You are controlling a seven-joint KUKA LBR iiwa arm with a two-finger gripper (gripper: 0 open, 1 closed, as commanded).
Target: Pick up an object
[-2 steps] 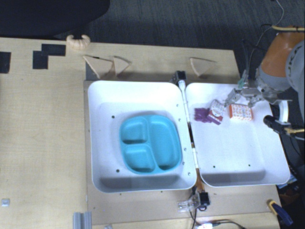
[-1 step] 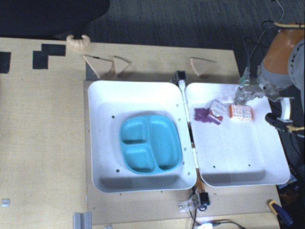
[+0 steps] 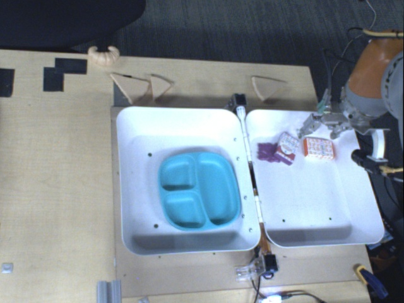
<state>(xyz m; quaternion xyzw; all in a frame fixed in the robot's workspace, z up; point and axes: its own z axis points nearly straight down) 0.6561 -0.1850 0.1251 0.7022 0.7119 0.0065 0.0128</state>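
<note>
The gripper point(image 3: 325, 124), fingers apparently spread and holding nothing, hovers just above the orange-white packet point(image 3: 318, 148), long axis crosswise.

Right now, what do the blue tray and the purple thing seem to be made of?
The blue tray looks like moulded plastic, smooth with a slight sheen, going by its rounded compartments and even colour. The purple thing looks soft and matte, perhaps fabric or foam, since its outline is irregular; it is too small to be sure.

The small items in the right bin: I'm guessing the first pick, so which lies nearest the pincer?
The orange-and-white packet, just below the pincer; the purple piece lies farthest left.
</note>
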